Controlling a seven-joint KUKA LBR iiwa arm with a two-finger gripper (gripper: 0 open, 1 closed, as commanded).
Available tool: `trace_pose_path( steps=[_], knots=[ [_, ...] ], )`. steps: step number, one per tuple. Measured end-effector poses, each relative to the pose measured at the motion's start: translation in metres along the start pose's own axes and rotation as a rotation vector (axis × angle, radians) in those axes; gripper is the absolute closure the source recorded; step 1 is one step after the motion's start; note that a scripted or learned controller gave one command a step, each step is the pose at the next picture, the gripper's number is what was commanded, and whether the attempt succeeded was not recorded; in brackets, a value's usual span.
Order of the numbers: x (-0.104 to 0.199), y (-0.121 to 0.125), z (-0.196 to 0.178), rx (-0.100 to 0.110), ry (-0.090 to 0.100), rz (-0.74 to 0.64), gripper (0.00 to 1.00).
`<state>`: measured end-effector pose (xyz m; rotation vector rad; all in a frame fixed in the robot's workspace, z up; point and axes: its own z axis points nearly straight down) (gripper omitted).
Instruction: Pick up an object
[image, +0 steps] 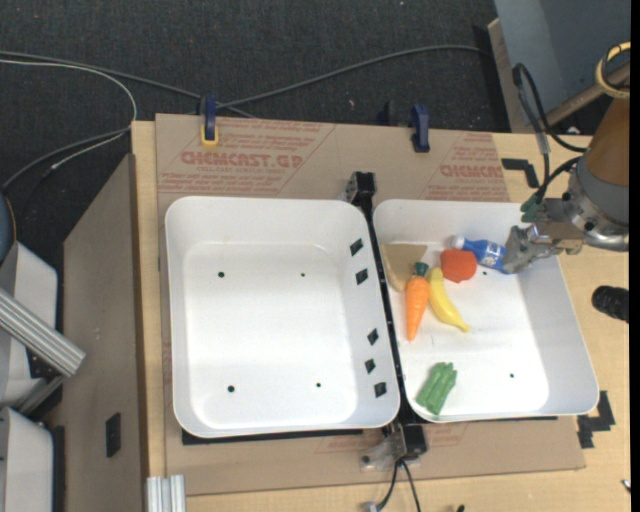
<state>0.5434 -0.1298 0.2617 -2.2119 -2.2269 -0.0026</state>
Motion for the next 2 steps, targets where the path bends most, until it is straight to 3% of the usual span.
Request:
trace_pose_path(
  steps=[2],
  knots=[
    [0.089,-0.012,0.006,0.002,-0.001,0.002,1.0]
  ],
)
